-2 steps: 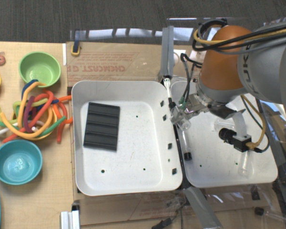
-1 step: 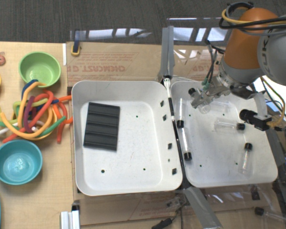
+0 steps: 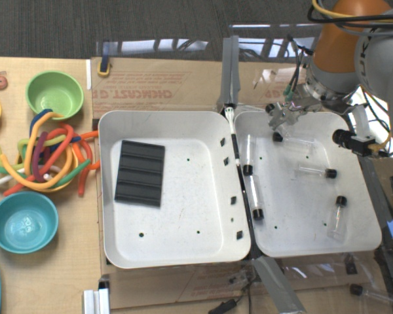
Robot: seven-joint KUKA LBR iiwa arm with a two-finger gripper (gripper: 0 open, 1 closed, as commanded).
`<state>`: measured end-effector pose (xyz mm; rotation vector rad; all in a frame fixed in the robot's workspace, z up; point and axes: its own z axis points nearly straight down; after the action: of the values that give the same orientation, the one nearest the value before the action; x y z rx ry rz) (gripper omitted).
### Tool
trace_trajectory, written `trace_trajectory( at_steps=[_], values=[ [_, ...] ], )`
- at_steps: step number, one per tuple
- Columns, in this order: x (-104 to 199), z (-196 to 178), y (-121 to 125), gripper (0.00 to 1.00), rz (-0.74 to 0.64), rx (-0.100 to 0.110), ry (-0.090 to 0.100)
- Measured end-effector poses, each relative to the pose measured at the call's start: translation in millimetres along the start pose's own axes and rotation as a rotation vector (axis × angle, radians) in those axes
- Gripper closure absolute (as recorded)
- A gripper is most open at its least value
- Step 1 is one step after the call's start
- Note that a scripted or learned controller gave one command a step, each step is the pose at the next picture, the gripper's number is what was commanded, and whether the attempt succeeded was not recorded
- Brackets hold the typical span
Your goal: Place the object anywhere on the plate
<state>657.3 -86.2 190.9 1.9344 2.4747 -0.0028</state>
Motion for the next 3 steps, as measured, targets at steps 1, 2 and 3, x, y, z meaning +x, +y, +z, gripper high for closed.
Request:
trace_trajectory(
  at_steps=[1,2,3],
  values=[
    [51.7,-0.5,-55.7,1.0,-0.175,0.0,0.001],
    [21.3,0.1,-19.1,1.0,-0.283,-0.001,-0.001],
    [-56.8,33.0,-12.6,1.0,-0.331,-0.002,-0.001]
  ],
)
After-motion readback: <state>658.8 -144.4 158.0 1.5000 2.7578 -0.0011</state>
